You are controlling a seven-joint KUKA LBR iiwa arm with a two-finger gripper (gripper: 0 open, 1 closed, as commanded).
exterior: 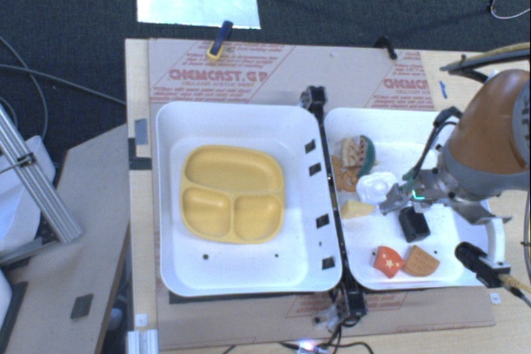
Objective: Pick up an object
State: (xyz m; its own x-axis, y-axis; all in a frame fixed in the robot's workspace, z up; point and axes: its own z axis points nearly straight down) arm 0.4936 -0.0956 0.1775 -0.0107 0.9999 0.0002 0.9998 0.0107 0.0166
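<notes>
— So what sits nearest in the right bin (pixel 365 124)?
— A red piece (pixel 387 261) with a star, touching a brown wedge (pixel 421 261).
— And farther back?
— A white lump (pixel 375 186) by a pale slab (pixel 358 209).
— The pincer (pixel 401 196)?
— Beside that lump; its opening I cannot tell.
— The left bin (pixel 241 116)?
— A yellow tray (pixel 232 193).

The tan wooden worktop (pixel 141 87) carries a clear acrylic sheet in red-lettered protective paper (pixel 274 70), and on that sit two shallow white plastic bins side by side (touching along their black-clipped inner edges): left bin (pixel 166 203), right bin (pixel 390 122).
</notes>
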